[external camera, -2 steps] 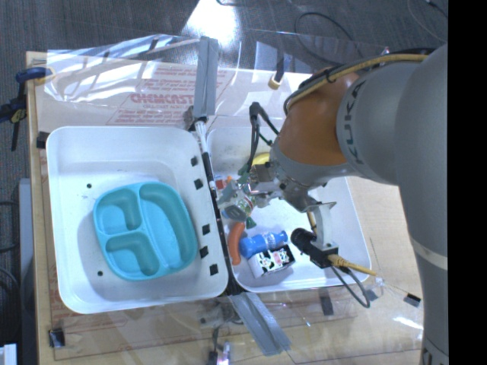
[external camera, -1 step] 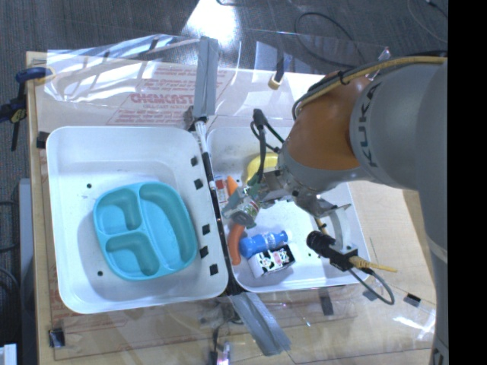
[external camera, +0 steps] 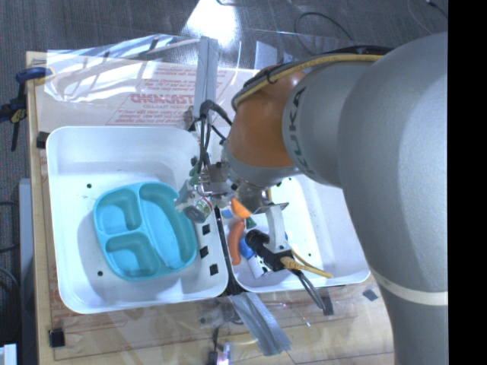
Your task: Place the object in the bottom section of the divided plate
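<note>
Grey arm (external camera: 380, 166), nearest the lens, is seen reaching in from the right w/ orange band (external camera: 262, 128) above the wrist. End effector (external camera: 199, 200) is positioned by the divider between both bins, at the blue divided plate's (external camera: 144, 230) right rim; whether it is spread or pinching can't be told. Plate is seated in left bin (external camera: 68, 166). Orange object (external camera: 240, 209) & other small items are left in right bin (external camera: 335, 234).

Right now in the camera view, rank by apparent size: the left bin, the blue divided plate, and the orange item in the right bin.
1. left bin
2. blue divided plate, lying inside that bin
3. orange item, partly hidden by the arm, so its full size is unsure
</note>
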Tool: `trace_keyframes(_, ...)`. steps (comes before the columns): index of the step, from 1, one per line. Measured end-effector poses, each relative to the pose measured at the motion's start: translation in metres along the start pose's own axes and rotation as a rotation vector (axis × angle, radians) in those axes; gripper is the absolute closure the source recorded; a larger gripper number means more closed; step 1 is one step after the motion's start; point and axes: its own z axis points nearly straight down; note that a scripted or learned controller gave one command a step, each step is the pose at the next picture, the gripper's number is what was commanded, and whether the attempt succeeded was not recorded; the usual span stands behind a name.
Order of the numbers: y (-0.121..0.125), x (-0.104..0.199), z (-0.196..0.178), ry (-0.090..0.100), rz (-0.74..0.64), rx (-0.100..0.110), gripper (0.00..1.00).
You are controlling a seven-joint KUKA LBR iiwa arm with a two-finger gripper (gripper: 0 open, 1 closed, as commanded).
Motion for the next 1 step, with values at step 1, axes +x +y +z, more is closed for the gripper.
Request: trace_keyframes(1,0.0000,-0.0008,-0.0002,0.000,0.002,-0.001,0.00)
